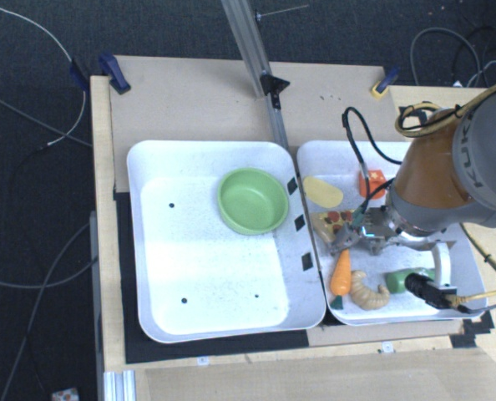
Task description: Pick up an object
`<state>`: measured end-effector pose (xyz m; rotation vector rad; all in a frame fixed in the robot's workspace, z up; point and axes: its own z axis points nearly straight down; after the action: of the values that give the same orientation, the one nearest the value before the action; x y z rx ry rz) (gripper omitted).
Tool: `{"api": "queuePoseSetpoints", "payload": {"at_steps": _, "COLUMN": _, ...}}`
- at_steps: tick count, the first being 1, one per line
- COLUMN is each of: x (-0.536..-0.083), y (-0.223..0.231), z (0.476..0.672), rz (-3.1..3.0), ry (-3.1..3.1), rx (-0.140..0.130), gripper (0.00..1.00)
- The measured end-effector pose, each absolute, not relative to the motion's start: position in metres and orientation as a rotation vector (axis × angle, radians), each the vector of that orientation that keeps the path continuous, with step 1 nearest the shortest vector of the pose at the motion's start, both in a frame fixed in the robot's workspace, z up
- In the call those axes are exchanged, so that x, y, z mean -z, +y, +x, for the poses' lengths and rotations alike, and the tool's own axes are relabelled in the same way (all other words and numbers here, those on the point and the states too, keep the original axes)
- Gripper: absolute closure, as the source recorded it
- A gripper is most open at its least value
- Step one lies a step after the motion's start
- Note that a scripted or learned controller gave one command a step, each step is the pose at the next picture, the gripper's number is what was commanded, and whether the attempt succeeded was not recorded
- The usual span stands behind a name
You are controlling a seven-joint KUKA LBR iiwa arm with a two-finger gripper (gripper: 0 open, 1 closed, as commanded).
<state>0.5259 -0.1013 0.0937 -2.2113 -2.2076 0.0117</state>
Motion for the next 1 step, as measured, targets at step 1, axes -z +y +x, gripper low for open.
{"api": "queuePoseSetpoints", "payload": {"at_steps": 1, "x": -0.1103, "y": -0.1009, "z": 0.5287, "rz": -2.218, "ry": -2.212, "rx": 0.001, "gripper": 1.00}}
